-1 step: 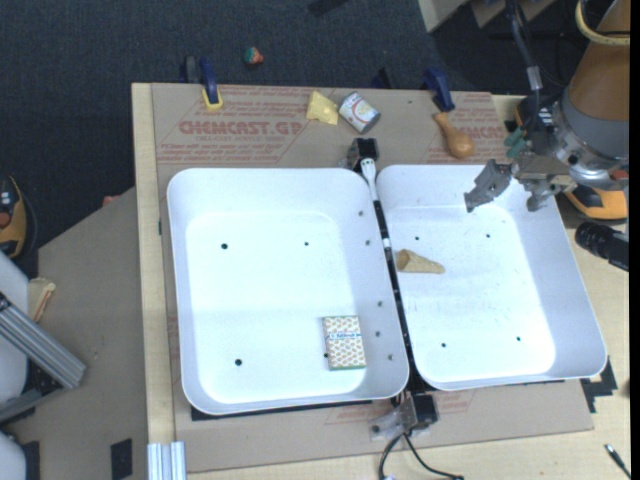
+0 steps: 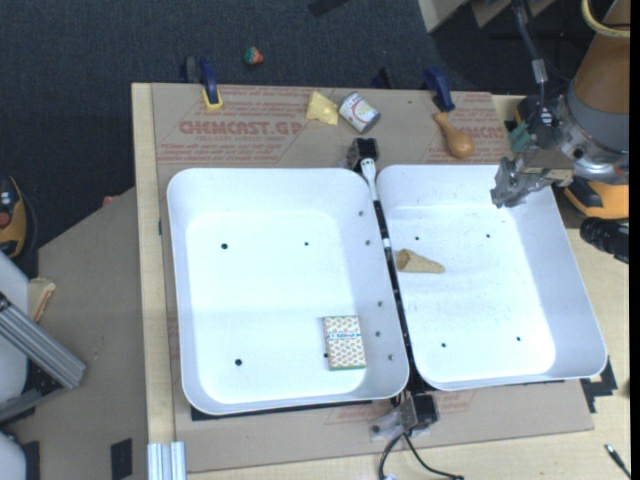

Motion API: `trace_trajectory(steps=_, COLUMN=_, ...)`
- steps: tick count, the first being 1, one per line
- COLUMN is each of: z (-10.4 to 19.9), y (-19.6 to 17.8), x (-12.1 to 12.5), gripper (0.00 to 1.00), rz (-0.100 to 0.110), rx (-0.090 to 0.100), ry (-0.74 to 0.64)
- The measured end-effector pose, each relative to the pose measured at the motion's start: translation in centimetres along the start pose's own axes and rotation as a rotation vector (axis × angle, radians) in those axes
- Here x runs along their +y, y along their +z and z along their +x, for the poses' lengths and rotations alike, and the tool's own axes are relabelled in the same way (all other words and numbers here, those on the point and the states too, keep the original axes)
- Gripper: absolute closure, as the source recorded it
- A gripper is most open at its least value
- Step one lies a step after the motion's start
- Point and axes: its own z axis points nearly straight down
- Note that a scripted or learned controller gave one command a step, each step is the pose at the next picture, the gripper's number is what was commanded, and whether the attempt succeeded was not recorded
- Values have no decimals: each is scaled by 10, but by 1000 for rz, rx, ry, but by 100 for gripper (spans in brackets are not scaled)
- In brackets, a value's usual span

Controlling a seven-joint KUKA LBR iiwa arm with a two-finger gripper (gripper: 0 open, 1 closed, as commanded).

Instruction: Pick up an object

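Patterned box (image 2: 343,342) near left bin's (image 2: 190,268) front edge; claw (image 2: 507,190), state unclear, over right bin's (image 2: 570,298) far rim

Beyond the bins at twelve o'clock, a yellow wedge (image 2: 321,108), a small white box (image 2: 359,112) and a brown wooden piece (image 2: 455,136) lie on the board (image 2: 250,128), between two blue clamps (image 2: 209,83).

A tan wedge (image 2: 418,262) lies flat in the right bin (image 2: 560,298), near its left wall, point toward the right. A small patterned box (image 2: 343,342) lies flat in the left bin (image 2: 200,268), near its lower right corner.
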Motion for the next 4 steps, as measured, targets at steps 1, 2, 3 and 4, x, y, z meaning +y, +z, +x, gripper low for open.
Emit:
trace_trajectory(steps=1, z=99, y=12, x=4, gripper=100, rz=6, rx=3, ry=-6)
trace_trajectory(steps=2, z=-6, y=-21, x=-8, gripper=100, rz=-3, rx=-4, ry=10)
trace_trajectory(steps=3, z=-74, y=-79, x=-16, gripper=100, rz=-5, rx=-5, ry=7)
trace_trajectory(steps=4, z=-81, y=-254, x=-63, gripper=100, rz=-20, rx=-7, ry=2)
